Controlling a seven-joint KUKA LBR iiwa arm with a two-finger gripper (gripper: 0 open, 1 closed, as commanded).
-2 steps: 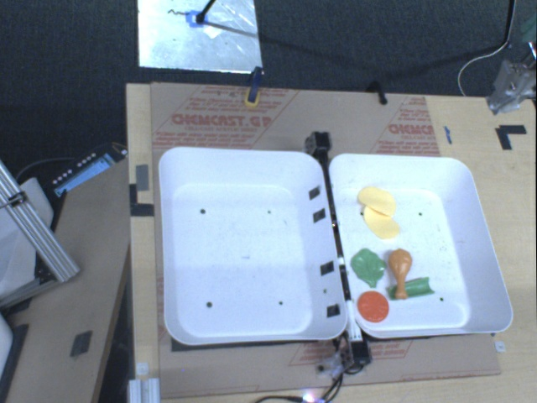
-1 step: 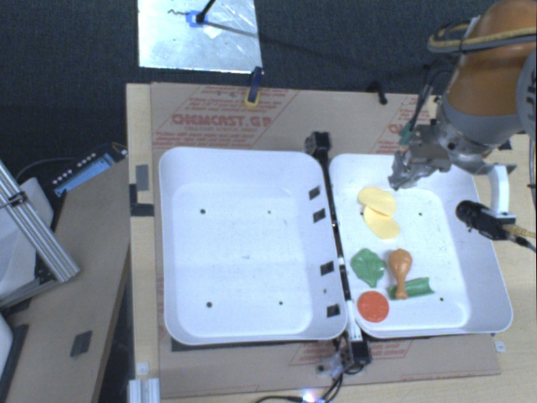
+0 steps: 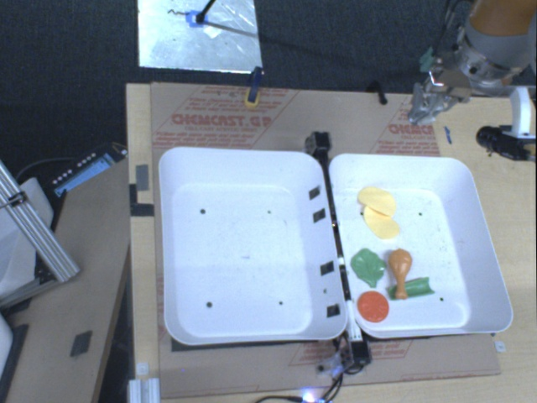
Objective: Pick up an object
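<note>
The right bin (image 3: 470,200) holds several toy food pieces. Two yellow slices (image 3: 378,211) lie near its middle. A green leafy piece (image 3: 367,264) sits below them, with a brown drumstick (image 3: 400,269) beside it lying over a green strip (image 3: 417,287). A red-orange disc (image 3: 373,306) rests near the front wall. My gripper (image 3: 426,110) hangs above the bench beyond the right bin's far edge, well apart from all the pieces. Nothing shows between its fingers.
The left bin (image 3: 243,242) lies beside the right one, joined by a black hinge strip (image 3: 329,225). A shiny metal sheet (image 3: 199,23) lies at the back left. A yellow clamp (image 3: 252,97) sits on the cardboard's far edge.
</note>
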